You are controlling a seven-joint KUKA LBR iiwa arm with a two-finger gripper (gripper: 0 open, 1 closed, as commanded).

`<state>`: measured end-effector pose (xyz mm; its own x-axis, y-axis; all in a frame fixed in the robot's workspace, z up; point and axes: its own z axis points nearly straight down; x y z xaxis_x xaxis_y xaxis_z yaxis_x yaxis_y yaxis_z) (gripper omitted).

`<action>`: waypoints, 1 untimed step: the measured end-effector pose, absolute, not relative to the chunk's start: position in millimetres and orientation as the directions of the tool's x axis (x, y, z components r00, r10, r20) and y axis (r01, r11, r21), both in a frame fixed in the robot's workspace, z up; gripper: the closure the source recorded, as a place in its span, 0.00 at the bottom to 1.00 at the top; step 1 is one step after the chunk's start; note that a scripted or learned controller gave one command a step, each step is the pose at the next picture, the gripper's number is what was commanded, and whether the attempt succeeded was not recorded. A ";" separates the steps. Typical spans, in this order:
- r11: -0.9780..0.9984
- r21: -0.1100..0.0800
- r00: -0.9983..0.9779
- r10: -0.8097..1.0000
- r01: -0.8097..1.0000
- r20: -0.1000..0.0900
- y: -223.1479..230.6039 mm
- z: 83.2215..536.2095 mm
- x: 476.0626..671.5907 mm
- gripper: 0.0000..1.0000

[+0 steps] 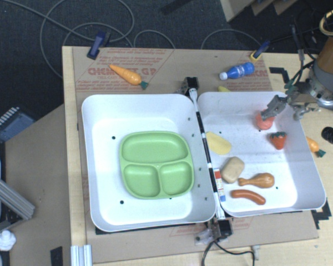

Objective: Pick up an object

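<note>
My gripper hangs over the far right part of the right bin, with its fingers spread open and nothing between them. A pink-red toy lies in the bin just below the left finger; whether they touch is unclear. A strawberry sits a little nearer the front. Further forward lie a yellow slice, a tan roll, a chicken drumstick and a sausage.
The left bin holds a green divided plate. On the board behind the bins lie a carrot and a blue bottle. Another small carrot rests outside the right bin's right rim. Cables cross the floor behind.
</note>
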<state>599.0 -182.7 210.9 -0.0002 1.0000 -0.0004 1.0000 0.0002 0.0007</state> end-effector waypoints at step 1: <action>0.001 -0.002 -0.001 1.000 1.000 0.001 -210.0 87.7 635.1 0.00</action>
